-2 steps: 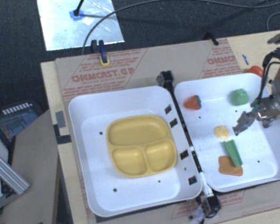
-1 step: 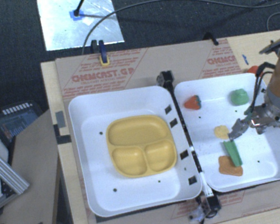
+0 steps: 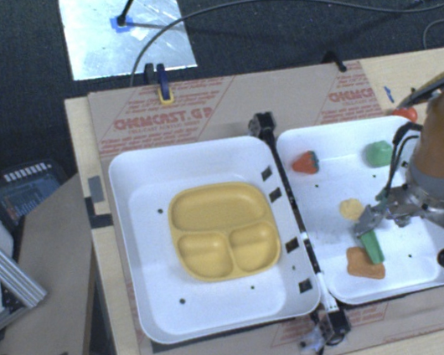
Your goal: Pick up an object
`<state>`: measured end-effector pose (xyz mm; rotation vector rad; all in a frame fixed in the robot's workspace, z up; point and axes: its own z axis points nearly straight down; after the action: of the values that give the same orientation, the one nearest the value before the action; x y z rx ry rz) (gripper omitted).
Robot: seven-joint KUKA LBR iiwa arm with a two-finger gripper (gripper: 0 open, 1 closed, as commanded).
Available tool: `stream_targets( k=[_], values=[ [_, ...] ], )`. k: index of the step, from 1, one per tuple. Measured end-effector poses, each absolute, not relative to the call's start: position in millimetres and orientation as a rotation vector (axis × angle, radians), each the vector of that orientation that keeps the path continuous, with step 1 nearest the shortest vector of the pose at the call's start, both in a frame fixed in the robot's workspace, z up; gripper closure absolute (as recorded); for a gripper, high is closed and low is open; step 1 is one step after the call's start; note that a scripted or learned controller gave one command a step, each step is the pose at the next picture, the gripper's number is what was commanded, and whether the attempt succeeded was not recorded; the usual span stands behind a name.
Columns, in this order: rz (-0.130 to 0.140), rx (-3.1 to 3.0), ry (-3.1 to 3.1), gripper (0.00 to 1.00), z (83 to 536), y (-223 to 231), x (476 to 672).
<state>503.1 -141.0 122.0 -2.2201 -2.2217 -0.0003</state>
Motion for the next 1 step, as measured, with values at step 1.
stream_targets(
  k=[1],
  values=[
    [0.0, -2.22, -2.221, 0.0, 82.6, -140.7, 503.3]
  ],
)
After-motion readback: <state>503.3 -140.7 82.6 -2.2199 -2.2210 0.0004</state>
